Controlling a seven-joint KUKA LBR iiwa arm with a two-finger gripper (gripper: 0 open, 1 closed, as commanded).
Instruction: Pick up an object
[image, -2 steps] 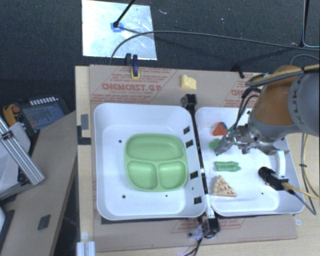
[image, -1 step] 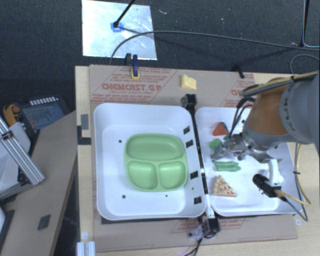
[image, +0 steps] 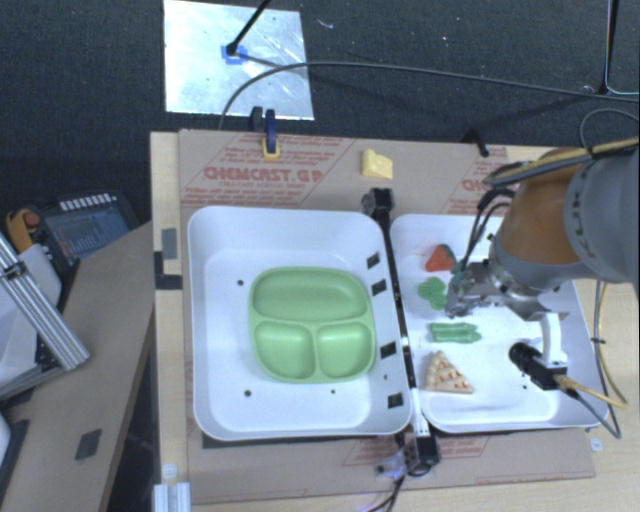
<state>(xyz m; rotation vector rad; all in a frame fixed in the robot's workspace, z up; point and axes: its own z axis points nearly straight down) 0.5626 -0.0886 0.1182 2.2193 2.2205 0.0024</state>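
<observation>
In the right bin (image: 500, 405) lie several toy foods: a red-orange piece (image: 440, 259) at the back, a dark green leafy piece (image: 432, 292) below it, a light green pod (image: 453, 332) in the middle, and a pizza slice (image: 447, 374) near the front. My gripper (image: 462, 301) hangs low over the bin, just right of the dark green piece and directly above the light green pod. The wrist covers the fingertips.
The left bin (image: 215, 400) holds a green divided tray (image: 308, 323). A yellow wedge (image: 377, 164) lies on the cardboard behind the bins. Clips and a black divider (image: 392, 300) run between the bins. Cables trail at the right near a black fitting (image: 532, 365).
</observation>
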